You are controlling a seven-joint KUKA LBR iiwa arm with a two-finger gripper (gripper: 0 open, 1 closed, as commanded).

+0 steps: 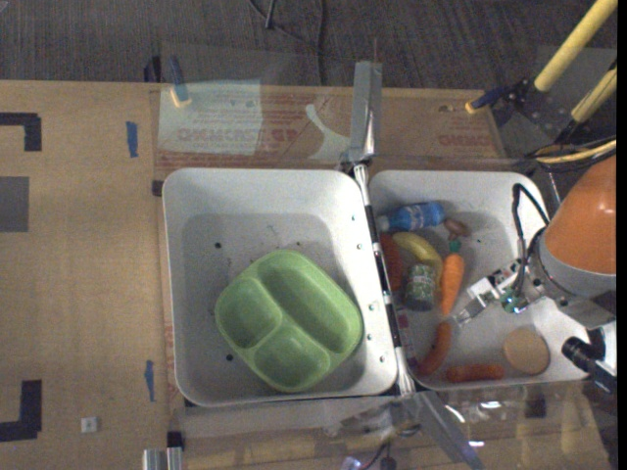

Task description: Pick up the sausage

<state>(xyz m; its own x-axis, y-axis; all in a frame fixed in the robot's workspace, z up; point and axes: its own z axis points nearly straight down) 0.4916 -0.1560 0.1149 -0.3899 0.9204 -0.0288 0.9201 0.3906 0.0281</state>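
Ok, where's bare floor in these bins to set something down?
Left bin: bare floor behind and left of the green plate. Right bin: bare strip along the back right. Its left side is crowded: bottle, banana, carrot, sausage.

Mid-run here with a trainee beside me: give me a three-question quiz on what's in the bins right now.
1. True or false: the green divided plate lies in the left bin.
2. Which bin holds the carrot: A) left, B) right?
3. Fill in: the gripper hangs over the ___ bin, beside the carrot.

Key: 1 true; 2 B; 3 right.
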